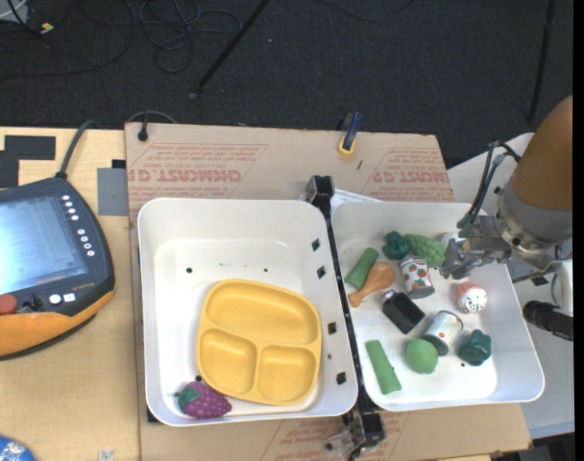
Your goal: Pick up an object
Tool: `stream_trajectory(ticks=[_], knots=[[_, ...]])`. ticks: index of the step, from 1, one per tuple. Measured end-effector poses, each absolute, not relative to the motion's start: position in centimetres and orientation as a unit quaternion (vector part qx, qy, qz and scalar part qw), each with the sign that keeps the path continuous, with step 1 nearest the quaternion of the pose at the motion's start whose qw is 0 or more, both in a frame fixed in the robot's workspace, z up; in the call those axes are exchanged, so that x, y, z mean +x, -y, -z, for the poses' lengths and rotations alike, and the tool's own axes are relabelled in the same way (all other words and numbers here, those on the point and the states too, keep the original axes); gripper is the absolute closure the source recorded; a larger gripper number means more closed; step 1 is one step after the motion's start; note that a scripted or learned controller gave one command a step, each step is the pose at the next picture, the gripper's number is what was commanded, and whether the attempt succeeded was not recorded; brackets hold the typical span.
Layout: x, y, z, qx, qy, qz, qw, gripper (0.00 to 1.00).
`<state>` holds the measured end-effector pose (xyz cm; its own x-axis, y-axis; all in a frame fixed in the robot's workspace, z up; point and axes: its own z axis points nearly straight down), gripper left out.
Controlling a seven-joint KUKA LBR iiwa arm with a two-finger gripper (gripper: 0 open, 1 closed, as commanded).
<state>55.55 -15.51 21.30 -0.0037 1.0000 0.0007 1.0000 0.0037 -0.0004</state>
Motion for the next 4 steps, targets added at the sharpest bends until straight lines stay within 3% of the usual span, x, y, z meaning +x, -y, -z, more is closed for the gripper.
stream_trajectory(ticks=[1, 2, 3, 4], knots=[[47.4, 18.4, -41.9, -0.708, 0.706, 0.0037, -0.007, 1.00], [50.2, 21.4, -54.6, -0.707, 0.707, 0.0023, -0.007, 1.00], [50.3, 21.1, -54.7, -0.704, 0.710, -0.0009, 0.001, 1.00], [47.8, 9.2, -47.1, -0.703, 0.711, -0.0023, 0.005, 1.00]])
